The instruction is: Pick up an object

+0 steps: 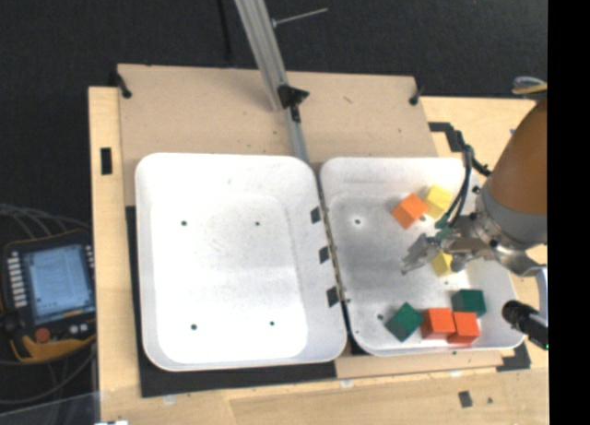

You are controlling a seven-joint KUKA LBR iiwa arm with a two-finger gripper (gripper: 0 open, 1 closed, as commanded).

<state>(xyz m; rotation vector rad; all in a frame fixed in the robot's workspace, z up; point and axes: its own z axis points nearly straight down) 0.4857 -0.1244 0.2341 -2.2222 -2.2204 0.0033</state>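
Note:
My gripper (426, 252) hangs low over the middle of the right bin (369, 183), reaching in from the right under the grey and orange arm. A small yellow block (442, 264) shows right beside and partly under the gripper; whether they touch is unclear. Just behind the gripper lie an orange block (408, 210) and a second yellow block (439, 198). Along the bin's front edge sit a green block (402, 321), two orange blocks (439, 322) (466, 326) and a dark green block (469, 301).
The left bin (230, 257) lies beside the right one, with a row of small clips (326, 253) along the wall between them. A slanted metal pole (267, 45) rises behind the bins. A control pendant (51, 285) sits off the bench at the left.

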